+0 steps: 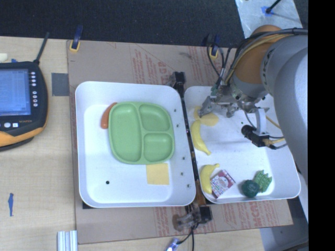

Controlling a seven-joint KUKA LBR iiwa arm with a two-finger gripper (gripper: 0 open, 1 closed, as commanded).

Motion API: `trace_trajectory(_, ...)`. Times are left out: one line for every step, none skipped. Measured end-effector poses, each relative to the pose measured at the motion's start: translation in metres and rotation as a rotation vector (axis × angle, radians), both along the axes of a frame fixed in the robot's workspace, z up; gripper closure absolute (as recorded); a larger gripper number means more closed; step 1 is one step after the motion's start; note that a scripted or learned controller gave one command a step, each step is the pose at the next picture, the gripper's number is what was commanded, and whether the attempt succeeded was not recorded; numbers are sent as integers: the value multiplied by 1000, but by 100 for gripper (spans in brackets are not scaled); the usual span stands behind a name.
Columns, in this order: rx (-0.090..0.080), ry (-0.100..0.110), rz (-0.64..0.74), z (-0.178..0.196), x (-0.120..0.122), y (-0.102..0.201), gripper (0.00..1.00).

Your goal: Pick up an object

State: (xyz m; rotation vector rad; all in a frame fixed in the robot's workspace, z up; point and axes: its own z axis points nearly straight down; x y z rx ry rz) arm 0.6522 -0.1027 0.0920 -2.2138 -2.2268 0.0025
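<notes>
- While the arm [285,72] reaches in from the right of the frame, I see its bulky grey body and orange band filling the upper right, bent down over the right bin [277,190].
- My gripper [217,104] sits low at that bin's upper left corner, just above a pale yellow piece [209,120]; I cannot tell whether it is released or clenched, nor whether it touches the piece.
- Just below, a smooth curved banana [199,138] lies by the bin's left wall, its long axis running top to bottom of the frame, tilted slightly rightward at the lower end.
- A second, shorter banana [208,174] lies at the lower left of the same bin, touching a glossy red-and-white packet [222,183].
- A knobbly green vegetable [256,184] rests at the bin's lower right.
- Over in the left bin [91,187], a matte green divided plate [141,132] sits in the middle, an orange piece [105,117] poking out at its left edge and a flat yellow square [157,174] just below it.
</notes>
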Motion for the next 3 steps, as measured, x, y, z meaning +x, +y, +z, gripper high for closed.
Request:
trace_trajectory(-1,-2,-2,0,4,7,0)
trace_trajectory(0,0,-1,0,4,9,0)
trace_trajectory(-1,-1,-3,0,4,3,0)
